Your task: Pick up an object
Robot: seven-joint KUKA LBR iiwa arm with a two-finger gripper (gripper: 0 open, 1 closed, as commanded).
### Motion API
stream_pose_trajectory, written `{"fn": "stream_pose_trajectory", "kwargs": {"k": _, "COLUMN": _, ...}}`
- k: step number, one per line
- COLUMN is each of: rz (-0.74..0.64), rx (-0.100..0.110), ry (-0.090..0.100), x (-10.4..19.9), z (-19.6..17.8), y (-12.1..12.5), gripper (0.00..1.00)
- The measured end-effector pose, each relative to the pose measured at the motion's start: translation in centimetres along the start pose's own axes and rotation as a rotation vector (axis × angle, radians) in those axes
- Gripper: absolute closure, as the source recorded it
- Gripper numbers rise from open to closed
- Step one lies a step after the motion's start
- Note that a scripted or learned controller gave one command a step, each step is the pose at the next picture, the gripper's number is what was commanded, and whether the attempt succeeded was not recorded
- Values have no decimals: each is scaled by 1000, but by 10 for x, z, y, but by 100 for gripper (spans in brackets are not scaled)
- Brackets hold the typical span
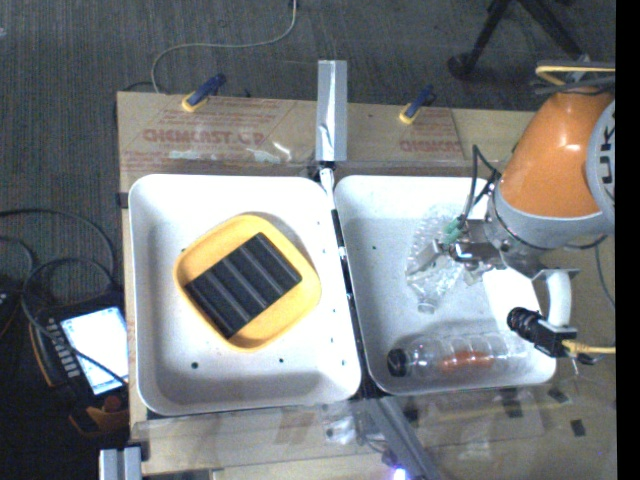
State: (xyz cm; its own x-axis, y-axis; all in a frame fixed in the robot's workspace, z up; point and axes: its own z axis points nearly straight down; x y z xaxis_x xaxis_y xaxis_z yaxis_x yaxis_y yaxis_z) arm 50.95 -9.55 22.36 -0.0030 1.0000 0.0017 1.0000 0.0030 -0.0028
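A yellow pad with a black ribbed top (pixel 249 280) lies tilted in the left bin (pixel 160 208). In the right bin (pixel 380 218) a crumpled clear plastic piece (pixel 436 264) lies near the middle. A clear plastic bottle with a dark cap (pixel 460 355) lies on its side along the bin's front wall. My gripper (pixel 462 249) hangs over the right side of the crumpled plastic, under the arm's orange band (pixel 560 148). Its tips sit right at the plastic, and the wrist blocks the view of them.
A vertical metal post (pixel 331 108) stands behind the seam between the bins. Two blue-and-yellow clamps (pixel 203 92) (pixel 417 104) hold the cardboard backing. A tablet-like device with cables (pixel 88 343) lies on the floor at left. Chair legs (pixel 500 18) stand at the top right.
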Motion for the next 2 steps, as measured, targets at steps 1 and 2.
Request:
{"fn": "stream_pose_trajectory", "kwargs": {"k": 1, "rz": 50, "rx": 2, "ry": -1, "x": -28, "z": 104, "y": 56, "gripper": 0}}
{"fn": "stream_pose_trajectory", "kwargs": {"k": 2, "rz": -8, "rx": -11, "ry": -6, "x": -15, "z": 132, "y": 60, "gripper": 0}}
